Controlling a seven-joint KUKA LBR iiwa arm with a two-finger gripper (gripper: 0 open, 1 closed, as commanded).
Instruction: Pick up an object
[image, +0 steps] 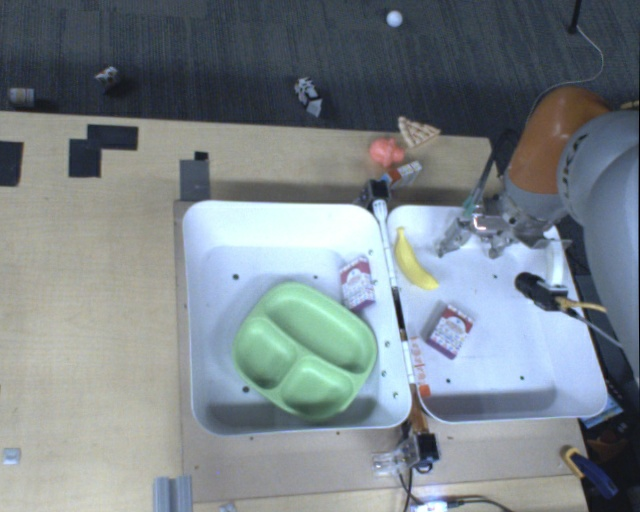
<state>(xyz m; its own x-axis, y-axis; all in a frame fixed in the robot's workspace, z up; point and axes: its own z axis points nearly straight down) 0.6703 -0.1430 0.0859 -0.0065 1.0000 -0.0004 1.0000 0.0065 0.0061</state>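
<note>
The grey two-finger pincer (468, 232) hangs over the far edge of the right shallow white bin (520, 395), fingers splayed apart, with nothing between them. Just to its left, on the bin floor, lies a curved yellow plastic banana (412, 262). Nearer the camera from the pincer rests a small red-and-white carton (449, 331). Farther left, in the other white bin (205, 300), a second red-and-white carton (357, 283) touches a green divided plastic plate (303, 347).
</note>
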